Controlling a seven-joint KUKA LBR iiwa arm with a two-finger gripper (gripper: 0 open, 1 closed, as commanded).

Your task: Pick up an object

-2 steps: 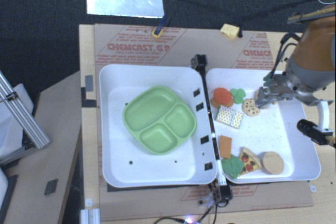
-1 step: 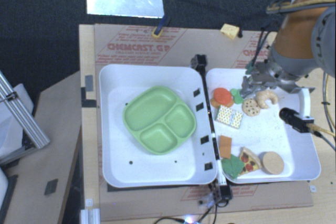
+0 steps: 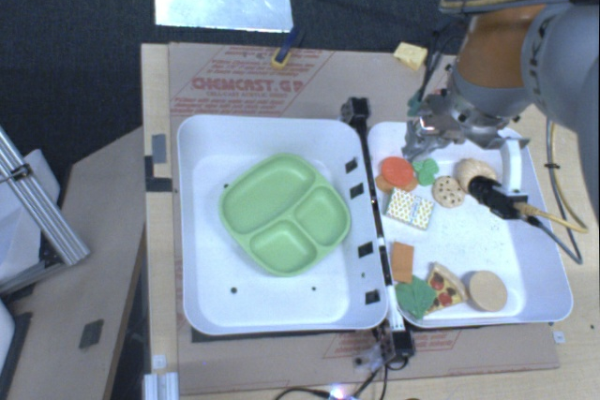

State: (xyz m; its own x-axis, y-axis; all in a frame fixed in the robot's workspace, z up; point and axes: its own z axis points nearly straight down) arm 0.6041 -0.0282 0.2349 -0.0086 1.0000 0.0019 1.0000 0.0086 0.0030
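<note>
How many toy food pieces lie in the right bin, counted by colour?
Red-orange round tomato piece: 1
Green pieces: 2
Brown and tan pieces: 3
Checkered square: 1
Orange rectangle: 1
Pizza slice: 1
Total: 9

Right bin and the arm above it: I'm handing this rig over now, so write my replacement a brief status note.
End effector: low over the right bin's far left corner, just above the red tomato slice; nothing visibly held.
Items: cookie, checkered cracker, pizza slice, round tan disc all lie in the right bin. The green divided plate sits in the left bin.
Done: nothing lifted.
Left: grasp and lift one object.
</note>
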